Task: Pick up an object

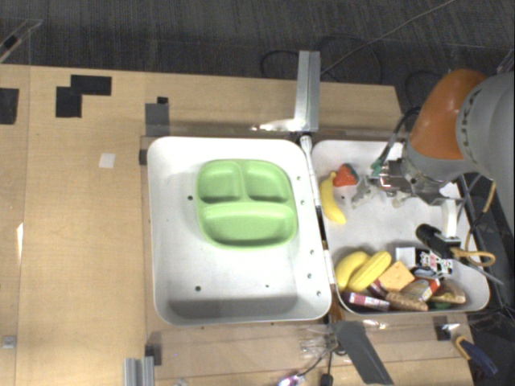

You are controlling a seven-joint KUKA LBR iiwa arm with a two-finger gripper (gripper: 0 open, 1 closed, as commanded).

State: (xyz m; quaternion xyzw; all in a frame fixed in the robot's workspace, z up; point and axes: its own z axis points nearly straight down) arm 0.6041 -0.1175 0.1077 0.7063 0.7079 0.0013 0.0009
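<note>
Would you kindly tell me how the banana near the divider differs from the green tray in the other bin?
The banana is yellow, slim and curved; the green tray is broad, rounded-rectangular and split into three compartments. The banana lies in the right bin, close to a red item; the green tray lies alone in the left bin. The green tray is far larger than the banana. Both lie on a white bin floor.

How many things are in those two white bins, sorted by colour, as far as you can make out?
Green: 1, the divided plate in the left bin.
Yellow: 3, one banana-like piece near the right bin's left wall, two further forward.
Red: 1, small item by the gripper.
Tan: 1, wedge.
Total: 6 clear; the mixed pile in the near corner is too jumbled to count.
</note>
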